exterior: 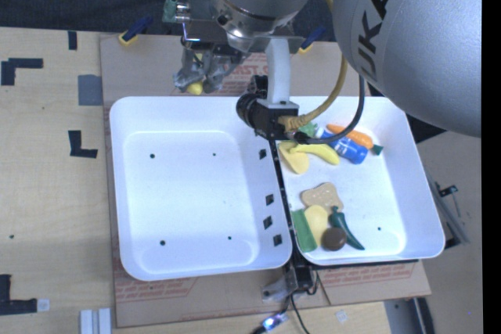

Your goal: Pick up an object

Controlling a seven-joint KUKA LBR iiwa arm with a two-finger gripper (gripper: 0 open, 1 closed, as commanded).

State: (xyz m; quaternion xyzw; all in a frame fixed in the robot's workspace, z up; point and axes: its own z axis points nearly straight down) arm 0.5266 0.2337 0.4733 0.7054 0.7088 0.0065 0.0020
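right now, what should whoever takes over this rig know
Gripper: up by the far rim of the left bin. A small yellow piece shows at its tip; grip unclear.
Things: banana, blue object, carrot and bread slice lie in the right bin.
Done: no pick confirmed.
Left: grasp one object and lift it.

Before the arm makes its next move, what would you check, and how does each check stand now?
1. Something to pick: ok. A yellow plastic banana, a tan toy bread slice and a brown ball lie in the right white bin.
2. Is the tool above that bin: not ok. It hangs beyond the left white bin's far rim.
3. Tool free of load: cannot tell. A small yellow bit shows at its tip.
4. Targets spaced apart: not ok. Bread slice, ball and neighbours crowd together.
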